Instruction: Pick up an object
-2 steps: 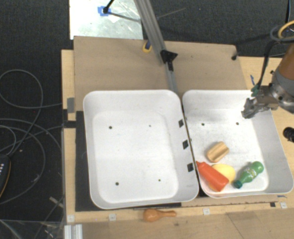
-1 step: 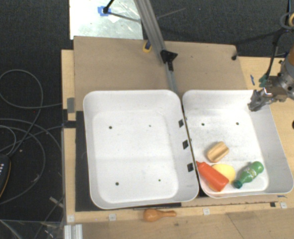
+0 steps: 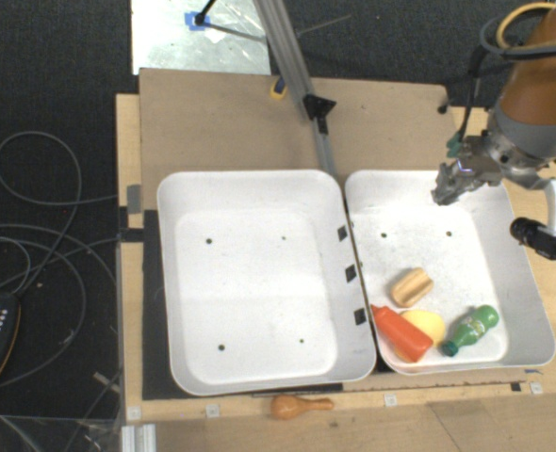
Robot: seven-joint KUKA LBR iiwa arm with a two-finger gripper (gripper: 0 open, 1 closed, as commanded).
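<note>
Below, green bottle [image 3: 469, 330], white-labelled, lying tilted; gripper [image 3: 446, 192] state unclear.

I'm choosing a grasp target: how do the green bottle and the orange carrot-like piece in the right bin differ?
The green bottle is smaller and lies apart near the right bin's front right; the orange piece is longer and lies against the left wall, touching the yellow item. The bottle has a white label; the orange piece looks plain. Both lie on their sides.
</note>
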